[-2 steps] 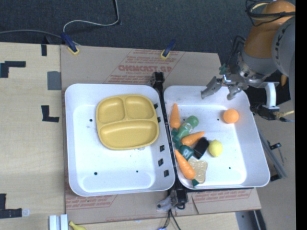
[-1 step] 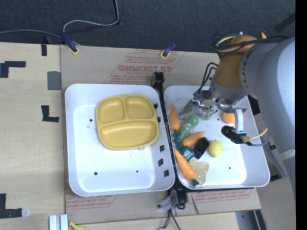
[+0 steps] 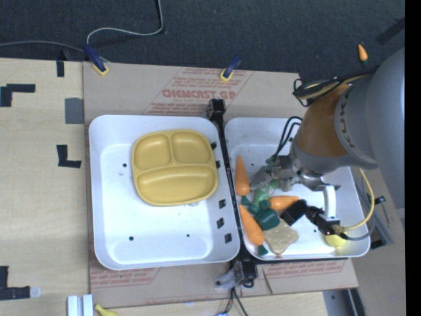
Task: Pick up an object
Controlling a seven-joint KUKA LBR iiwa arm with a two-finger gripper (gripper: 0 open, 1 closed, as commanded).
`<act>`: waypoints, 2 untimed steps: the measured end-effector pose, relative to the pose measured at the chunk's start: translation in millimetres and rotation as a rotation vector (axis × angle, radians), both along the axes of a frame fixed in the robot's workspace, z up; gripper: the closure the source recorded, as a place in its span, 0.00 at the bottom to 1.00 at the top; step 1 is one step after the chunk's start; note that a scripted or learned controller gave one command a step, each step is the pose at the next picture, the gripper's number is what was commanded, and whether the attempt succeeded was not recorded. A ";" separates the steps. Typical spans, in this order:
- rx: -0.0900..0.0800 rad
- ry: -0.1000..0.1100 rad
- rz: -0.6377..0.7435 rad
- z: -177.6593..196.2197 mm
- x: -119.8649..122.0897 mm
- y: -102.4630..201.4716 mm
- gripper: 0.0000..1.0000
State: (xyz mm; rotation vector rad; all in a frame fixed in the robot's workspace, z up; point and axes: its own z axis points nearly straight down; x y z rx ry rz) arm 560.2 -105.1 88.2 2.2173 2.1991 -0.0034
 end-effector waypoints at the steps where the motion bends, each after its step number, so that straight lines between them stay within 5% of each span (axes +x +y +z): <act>1: 0.010 0.005 0.006 8.1 0.1 6.0 1.00; 2: 0.014 0.011 0.009 160.3 -32.9 22.0 1.00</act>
